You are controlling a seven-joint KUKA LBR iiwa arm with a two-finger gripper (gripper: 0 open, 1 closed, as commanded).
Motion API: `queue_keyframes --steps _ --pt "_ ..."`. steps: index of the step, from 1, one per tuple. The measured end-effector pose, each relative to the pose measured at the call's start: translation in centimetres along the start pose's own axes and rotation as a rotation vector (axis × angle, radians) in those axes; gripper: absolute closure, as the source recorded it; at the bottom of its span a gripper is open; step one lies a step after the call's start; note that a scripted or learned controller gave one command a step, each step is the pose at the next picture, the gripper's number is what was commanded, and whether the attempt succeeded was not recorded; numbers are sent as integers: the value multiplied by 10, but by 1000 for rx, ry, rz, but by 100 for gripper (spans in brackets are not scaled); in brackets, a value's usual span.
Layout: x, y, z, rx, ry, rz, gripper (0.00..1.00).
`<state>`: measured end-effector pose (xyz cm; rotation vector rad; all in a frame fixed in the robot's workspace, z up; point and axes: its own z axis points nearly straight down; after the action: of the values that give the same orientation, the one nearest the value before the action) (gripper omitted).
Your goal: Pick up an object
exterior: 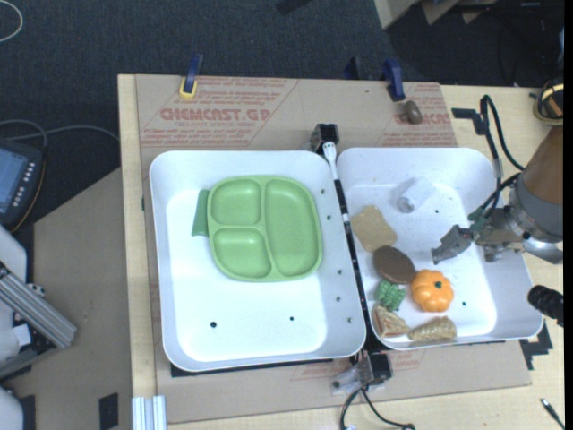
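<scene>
Bread slice (433,331) aside, the orange pumpkin (431,291) is best being approached squarely by the gripper (450,245), whose finger spacing cannot be told.

counter (134,240): pale wooden top | brown cardboard sheet printed with red lettering (269,106) lies flat on it, clamped at far edge by yellow clip (189,86) left, blue clip (392,77) right | two shallow white plastic bins on sheet, left (179,312), right (474,303), edges touching
</scene>
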<state>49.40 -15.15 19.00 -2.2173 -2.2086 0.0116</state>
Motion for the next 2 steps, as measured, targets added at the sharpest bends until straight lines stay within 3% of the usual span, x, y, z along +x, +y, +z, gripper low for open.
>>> queue_keyframes --steps 1,2 --pt "0 3 -6 -13 -3 -3 0" --pt "6 8 39 -8 -1 -4 0"
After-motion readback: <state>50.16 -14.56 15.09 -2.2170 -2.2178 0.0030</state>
